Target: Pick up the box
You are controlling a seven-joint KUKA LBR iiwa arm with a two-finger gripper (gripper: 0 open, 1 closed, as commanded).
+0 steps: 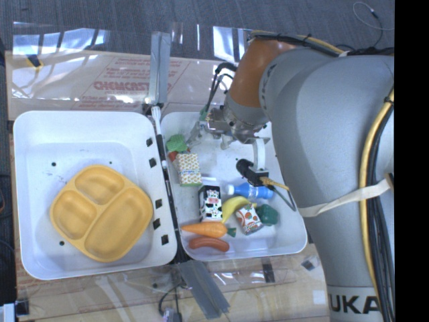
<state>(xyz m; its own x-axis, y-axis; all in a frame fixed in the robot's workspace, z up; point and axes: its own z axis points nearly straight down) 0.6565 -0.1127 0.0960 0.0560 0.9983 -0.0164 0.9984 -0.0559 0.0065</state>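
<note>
Two white bins are sitting on our table; the box (pixel 190 169) is lying in the right bin (pixel 289 241), beside the milk carton (pixel 210 203). Our pincer (pixel 216 127) is hovering above the box; we cannot tell its state.

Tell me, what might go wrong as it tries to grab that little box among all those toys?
Crowding is the main risk, I'd guess. The box lies against the bin wall with a green toy touching its top end, so the gripper may catch the wall or the toy instead. The milk carton stands just below it and could get knocked over. The arm's bulk also hides much of that bin.
</note>
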